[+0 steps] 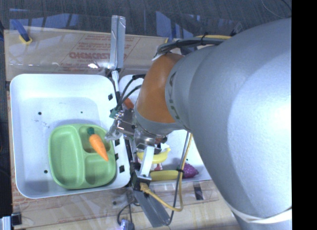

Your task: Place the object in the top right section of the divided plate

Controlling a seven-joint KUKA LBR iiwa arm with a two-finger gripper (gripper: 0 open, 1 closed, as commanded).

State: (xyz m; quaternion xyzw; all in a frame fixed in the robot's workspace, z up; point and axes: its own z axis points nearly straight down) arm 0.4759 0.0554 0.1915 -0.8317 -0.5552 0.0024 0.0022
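On the table [59, 50], two white bins sit side by side. Inside the left bin [29, 105] lies a green divided plate [67, 167], set toward the near side, with one tall section along its left and two smaller sections stacked on its right. An orange carrot [99, 147] with a small green top lies slanted on the plate: its green end sits in the upper right section, and its body runs down and to the right across the ridge between the two right-hand sections, the tip ending near the plate's right rim. The arm [237, 115] comes in from the right and covers most of the right bin [195, 157]; its orange band [156, 90] hangs over the wall between the two bins. Below the band, the tool [121, 125] sits just beside the plate's right edge, over the dividing wall, close to the carrot but with nothing visibly between its parts; whether it is apart or together cannot be told, as the wrist hardware and cables hide it. Under the arm, in the right bin, a yellow banana [166, 174] lies near the front wall, with a second yellow piece [161, 155] just above it and a purple item [189, 170] at its right end. A small red-orange thing [129, 103] peeks out just left of the band.
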